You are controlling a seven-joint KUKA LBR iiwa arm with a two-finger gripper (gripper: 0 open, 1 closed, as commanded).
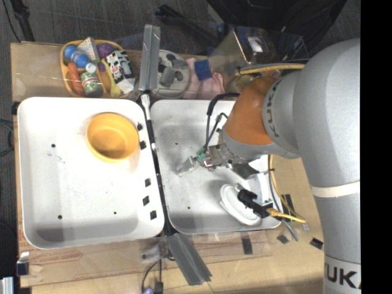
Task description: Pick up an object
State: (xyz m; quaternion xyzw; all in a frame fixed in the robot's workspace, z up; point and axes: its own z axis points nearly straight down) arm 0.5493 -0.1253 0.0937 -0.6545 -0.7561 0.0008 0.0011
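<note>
Jaws low in rt bin, state unclear; yellow bowl in left bin.

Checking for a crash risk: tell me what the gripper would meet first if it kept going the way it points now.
The gripper points toward the view's left, low over the right bin. Straight on, it would probably meet the divider between the two bins first; its height above the floor is unclear.

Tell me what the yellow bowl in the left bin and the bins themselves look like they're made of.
Yellow bowl: likely plastic, smooth and evenly coloured with a soft sheen. Left bin and right bin: probably moulded white plastic, matte, with rounded corners and scuffed floors. Painted metal can't be ruled out.
</note>
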